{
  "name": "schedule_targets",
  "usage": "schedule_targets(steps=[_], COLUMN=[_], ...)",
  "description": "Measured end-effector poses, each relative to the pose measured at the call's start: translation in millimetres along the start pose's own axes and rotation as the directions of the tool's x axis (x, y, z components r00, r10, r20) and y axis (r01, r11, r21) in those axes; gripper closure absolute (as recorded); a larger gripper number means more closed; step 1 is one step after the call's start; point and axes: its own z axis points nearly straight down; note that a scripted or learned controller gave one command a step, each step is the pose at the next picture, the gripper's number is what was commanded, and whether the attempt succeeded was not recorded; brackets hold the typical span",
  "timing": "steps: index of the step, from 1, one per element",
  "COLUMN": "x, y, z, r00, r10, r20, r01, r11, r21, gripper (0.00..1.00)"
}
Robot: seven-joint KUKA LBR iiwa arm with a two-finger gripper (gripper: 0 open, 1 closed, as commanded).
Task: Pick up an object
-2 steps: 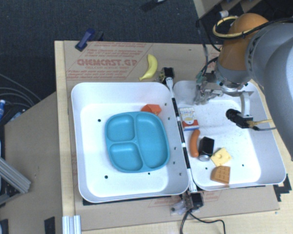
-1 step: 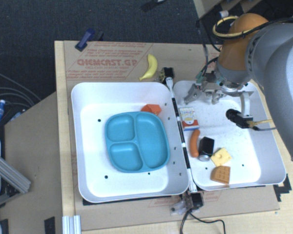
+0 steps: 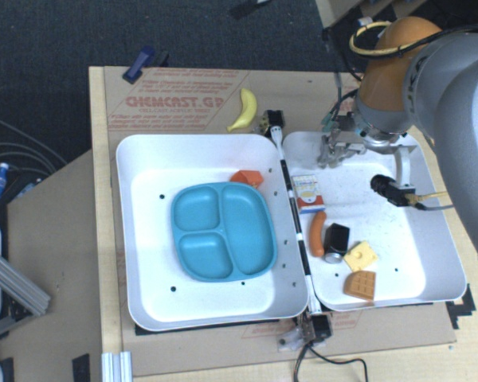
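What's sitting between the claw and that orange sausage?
A small white carton lies roughly between the claw and the sausage, as seen in the camera view.

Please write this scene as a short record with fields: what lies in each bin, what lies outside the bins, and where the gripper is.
left bin: turquoise plastic plate with three compartments; small orange piece by its far edge
right bin: small white and orange carton; orange sausage-shaped toy; small black block; yellow cheese-like wedge; brown waffle-like square
outside bins: yellow toy banana, on the board behind the left bin
gripper: over the right bin's far left corner, no object seen in it
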Motion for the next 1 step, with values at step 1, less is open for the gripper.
schedule_targets(steps=[1], x=[0.0], y=[-0.1], z=[0.2], r00=[1.000], r10=[0.000], r20=[0.000], r01=[0.000], r11=[1.000], r21=[0.000], gripper=[0.00])
